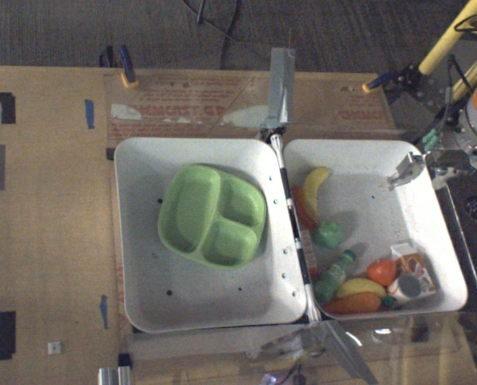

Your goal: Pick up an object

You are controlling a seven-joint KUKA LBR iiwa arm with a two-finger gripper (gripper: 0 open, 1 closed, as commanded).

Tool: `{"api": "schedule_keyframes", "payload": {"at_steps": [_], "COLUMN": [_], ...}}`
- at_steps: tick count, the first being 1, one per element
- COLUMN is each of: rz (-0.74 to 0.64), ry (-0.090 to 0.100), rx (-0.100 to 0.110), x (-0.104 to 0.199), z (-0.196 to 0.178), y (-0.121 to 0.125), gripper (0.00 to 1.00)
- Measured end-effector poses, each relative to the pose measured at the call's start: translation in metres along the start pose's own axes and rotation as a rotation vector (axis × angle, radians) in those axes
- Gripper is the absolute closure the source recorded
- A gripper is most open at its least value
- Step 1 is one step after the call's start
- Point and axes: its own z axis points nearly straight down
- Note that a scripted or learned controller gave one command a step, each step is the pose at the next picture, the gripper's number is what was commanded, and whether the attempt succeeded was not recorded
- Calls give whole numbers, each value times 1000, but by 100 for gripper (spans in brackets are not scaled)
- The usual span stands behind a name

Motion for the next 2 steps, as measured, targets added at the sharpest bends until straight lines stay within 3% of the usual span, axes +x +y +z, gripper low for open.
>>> {"api": "schedule_keyframes", "payload": {"at_steps": [1,2], "rz": [-180,-49], "ry": [0,-1], "rx": [-2,-3], "x": [-8,5], "z": [119,148], "y": [-19,43], "gripper": [0,0]}}
